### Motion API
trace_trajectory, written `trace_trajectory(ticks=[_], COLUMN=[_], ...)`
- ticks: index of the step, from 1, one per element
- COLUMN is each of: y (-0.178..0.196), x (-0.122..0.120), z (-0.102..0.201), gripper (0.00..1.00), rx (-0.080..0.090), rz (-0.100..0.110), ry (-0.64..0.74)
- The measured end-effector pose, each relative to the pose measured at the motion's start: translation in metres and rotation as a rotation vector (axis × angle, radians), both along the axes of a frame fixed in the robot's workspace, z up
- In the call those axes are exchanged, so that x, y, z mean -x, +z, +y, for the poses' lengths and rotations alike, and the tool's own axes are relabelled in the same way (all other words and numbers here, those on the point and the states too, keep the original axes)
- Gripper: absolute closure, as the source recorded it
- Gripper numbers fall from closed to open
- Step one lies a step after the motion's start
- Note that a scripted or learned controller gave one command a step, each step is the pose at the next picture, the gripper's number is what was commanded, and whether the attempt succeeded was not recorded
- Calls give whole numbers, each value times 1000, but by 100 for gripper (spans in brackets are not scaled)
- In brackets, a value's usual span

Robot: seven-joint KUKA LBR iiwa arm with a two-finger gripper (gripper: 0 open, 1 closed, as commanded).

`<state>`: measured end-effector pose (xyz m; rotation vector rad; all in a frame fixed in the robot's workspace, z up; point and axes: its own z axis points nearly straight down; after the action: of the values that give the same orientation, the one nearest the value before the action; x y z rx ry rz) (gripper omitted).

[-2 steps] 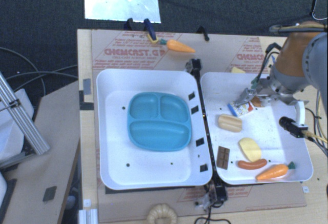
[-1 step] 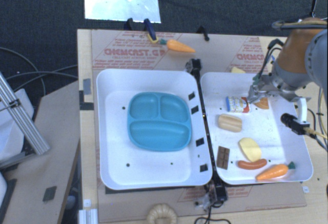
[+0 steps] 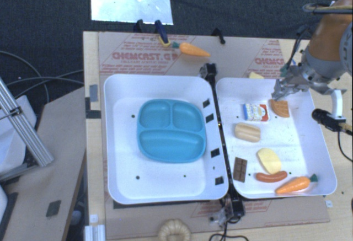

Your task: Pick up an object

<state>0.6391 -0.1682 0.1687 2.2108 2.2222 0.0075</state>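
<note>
My gripper (image 3: 283,91) hangs over the far part of the right bin (image 3: 320,140), just above a brown-orange toast-like piece (image 3: 280,108). Nothing is visibly held in it. Left of that piece lies a white packet with blue and red print (image 3: 255,112). A tan bread roll (image 3: 247,132) sits below the packet. Nearer the front lie a pale yellow chunk (image 3: 268,160), a brown chocolate bar (image 3: 240,169), a red sausage (image 3: 271,177) and an orange carrot (image 3: 295,184).
The left bin (image 3: 121,179) holds a blue divided plate (image 3: 171,130). A second carrot (image 3: 190,49) lies on the board behind the bins. A small yellow item (image 3: 256,75) rests at the right bin's far rim. A beige ring (image 3: 174,230) sits at the front edge.
</note>
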Motion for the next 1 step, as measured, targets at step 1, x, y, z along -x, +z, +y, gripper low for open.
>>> trace_trajectory(ticks=[1], y=[55], x=[-2], z=[0], gripper=[100], rx=[0], rz=[0], ry=[0])
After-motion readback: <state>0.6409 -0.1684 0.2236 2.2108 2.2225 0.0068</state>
